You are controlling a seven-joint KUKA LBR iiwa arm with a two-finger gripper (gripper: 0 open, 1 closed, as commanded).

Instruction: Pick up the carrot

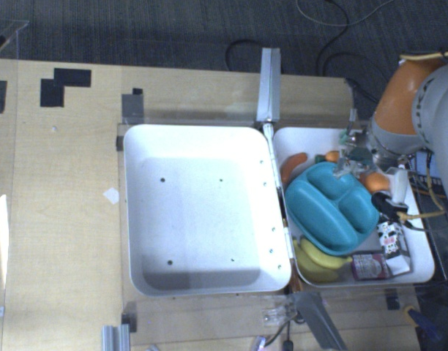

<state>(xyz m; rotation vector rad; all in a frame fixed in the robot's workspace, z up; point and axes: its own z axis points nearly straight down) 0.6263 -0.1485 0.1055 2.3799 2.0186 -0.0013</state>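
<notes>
Gripper low over right bin's far edge, fingers' state unclear, near carrot beside blue divided tray.

No text, brand or number can be read. A small packet and a patterned box in the right bin carry print — too small and blurred to make out.

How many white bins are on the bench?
2. The left bin sits mid-bench; the right bin adjoins it, holding a blue tray, a banana and other items. The gripper hovers over it.
</notes>
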